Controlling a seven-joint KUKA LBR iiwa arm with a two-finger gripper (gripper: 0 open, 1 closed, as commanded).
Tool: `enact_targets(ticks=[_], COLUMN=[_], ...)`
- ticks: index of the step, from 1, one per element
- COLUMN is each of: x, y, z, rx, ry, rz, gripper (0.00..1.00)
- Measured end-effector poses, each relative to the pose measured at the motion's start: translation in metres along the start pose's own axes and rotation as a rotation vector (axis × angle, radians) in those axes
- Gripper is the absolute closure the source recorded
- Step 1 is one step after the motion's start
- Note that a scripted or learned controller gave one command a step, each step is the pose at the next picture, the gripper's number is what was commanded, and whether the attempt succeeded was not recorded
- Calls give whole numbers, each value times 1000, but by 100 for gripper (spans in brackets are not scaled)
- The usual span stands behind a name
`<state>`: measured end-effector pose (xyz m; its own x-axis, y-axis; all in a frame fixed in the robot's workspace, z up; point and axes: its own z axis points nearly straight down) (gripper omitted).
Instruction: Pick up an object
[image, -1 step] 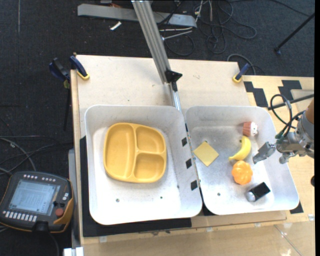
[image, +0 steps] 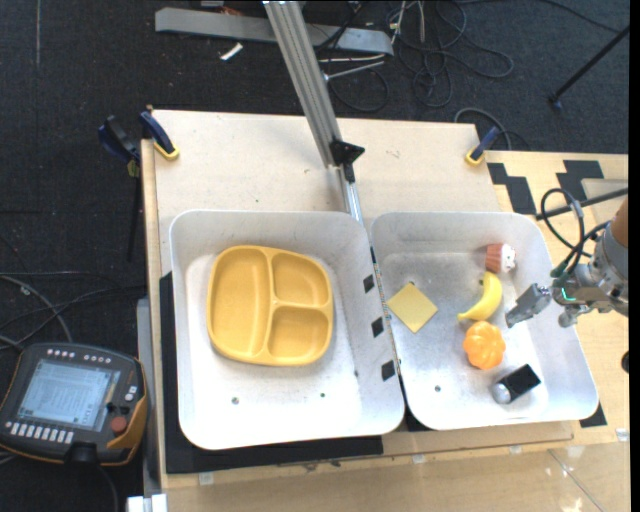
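While the end effector (image: 545, 306) hangs over the right bin's (image: 450, 235) right edge, I see its fingers spread apart, gripping nothing. Just left of it lies the banana (image: 483, 298), with the orange (image: 484, 345) below and a black object (image: 516, 383) near the bin's front right corner.
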<state>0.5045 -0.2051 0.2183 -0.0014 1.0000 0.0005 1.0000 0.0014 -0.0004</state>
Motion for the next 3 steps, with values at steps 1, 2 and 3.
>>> enact_targets(ticks=[1, 2, 3], x=[9, 9, 9], y=[-4, -6, -6], z=[60, 123, 122], rx=[6, 3, -1], ry=[2, 0, -1], rz=[1, 2, 2], gripper=[0, 0, 0])
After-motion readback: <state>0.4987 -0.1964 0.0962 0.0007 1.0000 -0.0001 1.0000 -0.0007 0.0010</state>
